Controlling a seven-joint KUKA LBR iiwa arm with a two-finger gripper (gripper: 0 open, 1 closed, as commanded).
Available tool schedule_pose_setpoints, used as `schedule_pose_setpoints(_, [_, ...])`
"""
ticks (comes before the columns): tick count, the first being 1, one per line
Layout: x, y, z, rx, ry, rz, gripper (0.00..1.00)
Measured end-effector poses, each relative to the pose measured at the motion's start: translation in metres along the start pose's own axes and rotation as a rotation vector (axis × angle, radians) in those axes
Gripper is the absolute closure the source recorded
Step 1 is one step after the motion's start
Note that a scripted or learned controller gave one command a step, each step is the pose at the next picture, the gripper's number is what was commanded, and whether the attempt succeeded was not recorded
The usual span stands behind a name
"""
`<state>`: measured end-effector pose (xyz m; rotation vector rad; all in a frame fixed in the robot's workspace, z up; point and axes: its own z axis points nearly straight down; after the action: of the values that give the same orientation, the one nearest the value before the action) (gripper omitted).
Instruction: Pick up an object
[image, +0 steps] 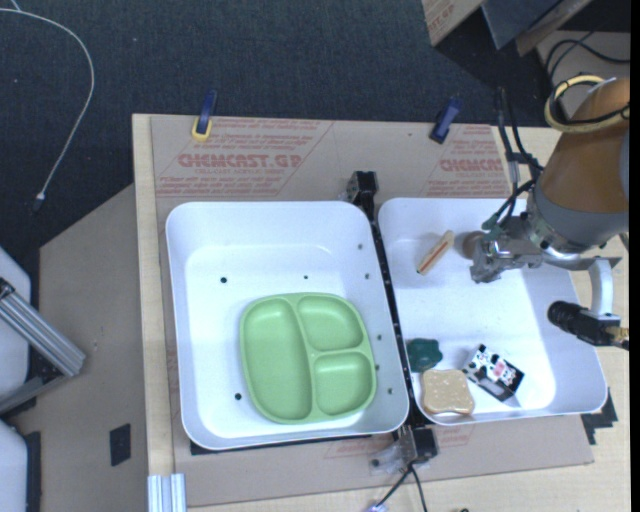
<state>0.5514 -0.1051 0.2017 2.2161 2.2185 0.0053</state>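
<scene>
Just left of the claw (487, 262) (its grip unclear) lies a tan stick (433, 252).

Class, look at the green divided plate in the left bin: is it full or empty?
Empty: the green divided plate shows three bare compartments, nothing lying in any.

**Counting the Things**

Two white bins: left bin (190, 300), right bin (560, 385). One green plate (305, 357) with three parts. One tan stick (433, 252). One small dark green thing (424, 352). One pale round piece like bread (447, 393). One black and white toy (496, 373). Two blue clamps (205, 113) (444, 120). One robot arm (585, 170).
</scene>
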Motion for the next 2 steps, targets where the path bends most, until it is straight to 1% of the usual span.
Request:
schedule_pose_setpoints(1, [0.004,0.005,-0.063,-0.002,0.0,-0.001,1.0])
schedule_pose_setpoints(2, [0.054,0.011,-0.046,0.01,0.004,-0.003,1.0])
